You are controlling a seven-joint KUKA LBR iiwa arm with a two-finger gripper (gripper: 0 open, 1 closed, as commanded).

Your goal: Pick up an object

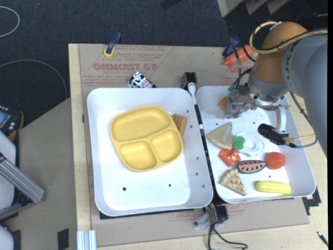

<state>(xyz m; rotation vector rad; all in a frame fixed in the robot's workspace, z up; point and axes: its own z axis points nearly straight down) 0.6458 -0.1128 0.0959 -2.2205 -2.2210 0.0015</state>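
The hand [237,107] hangs low over the far-left corner of the right shallow white bin [299,160]; its grip I cannot tell.

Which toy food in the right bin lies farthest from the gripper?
The yellow corn cob, at the bin's front edge; the gripper is at the back, other foods between.

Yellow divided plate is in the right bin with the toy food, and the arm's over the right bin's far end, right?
Not quite: the camera view shows the yellow divided plate in the left bin. The toy food and the arm are at the right bin, as you said.
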